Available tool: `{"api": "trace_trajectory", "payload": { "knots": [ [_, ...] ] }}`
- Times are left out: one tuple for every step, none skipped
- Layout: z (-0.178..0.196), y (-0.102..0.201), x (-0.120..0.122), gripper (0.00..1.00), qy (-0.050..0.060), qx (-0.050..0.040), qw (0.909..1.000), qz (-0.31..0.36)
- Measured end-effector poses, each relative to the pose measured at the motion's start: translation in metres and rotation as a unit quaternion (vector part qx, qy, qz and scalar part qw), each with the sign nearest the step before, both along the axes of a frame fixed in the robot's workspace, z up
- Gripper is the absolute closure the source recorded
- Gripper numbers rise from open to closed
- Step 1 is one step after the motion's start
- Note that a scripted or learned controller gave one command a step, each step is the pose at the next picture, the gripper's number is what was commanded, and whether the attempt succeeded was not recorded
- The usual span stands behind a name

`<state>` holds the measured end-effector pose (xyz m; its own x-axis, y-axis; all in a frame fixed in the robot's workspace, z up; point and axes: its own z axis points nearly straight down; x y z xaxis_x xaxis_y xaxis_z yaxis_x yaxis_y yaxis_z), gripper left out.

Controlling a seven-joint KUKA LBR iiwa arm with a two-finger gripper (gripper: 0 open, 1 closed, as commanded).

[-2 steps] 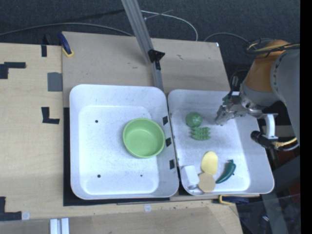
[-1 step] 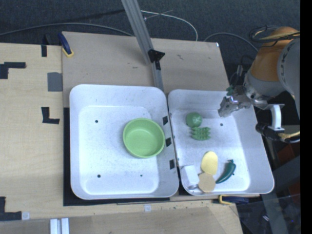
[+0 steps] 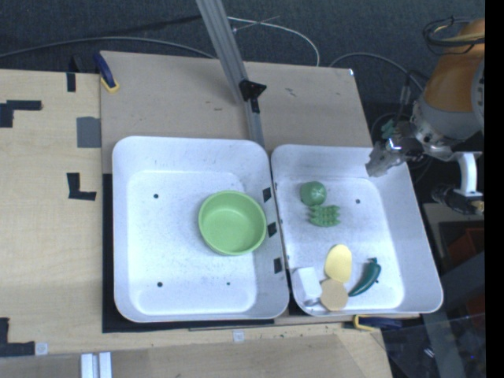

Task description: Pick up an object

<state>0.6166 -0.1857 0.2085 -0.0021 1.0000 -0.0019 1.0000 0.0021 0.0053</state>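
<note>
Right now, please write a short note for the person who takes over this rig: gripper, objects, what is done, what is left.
Gripper: at the right bin's upper right corner, holding nothing visible; finger state unclear.
Right bin: green ball, green ridged piece, yellow piece, tan disc, dark green pepper, white block.
Left bin: green bowl.
Done: nothing picked yet.
Left: choose an object, descend, grasp, lift.

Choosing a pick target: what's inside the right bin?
The right bin holds a green ball, a green ridged piece, a yellow piece, a tan piece and a dark green pepper. Anything beneath them is covered.
</note>
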Motion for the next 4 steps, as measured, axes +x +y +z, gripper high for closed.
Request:
{"api": "trace_trajectory", "payload": {
  "knots": [
    [0.064,-0.002,-0.001,1.00,-0.001,-0.0003,1.0000,0.000],
    [0.046,0.050,-0.008,1.00,0.004,0.0016,1.0000,0.002],
    [0.032,0.109,-0.015,1.00,0.004,0.0018,1.0000,0.002],
    [0.039,0.161,-0.027,1.00,0.004,0.0019,1.0000,0.002]
  ]
}}
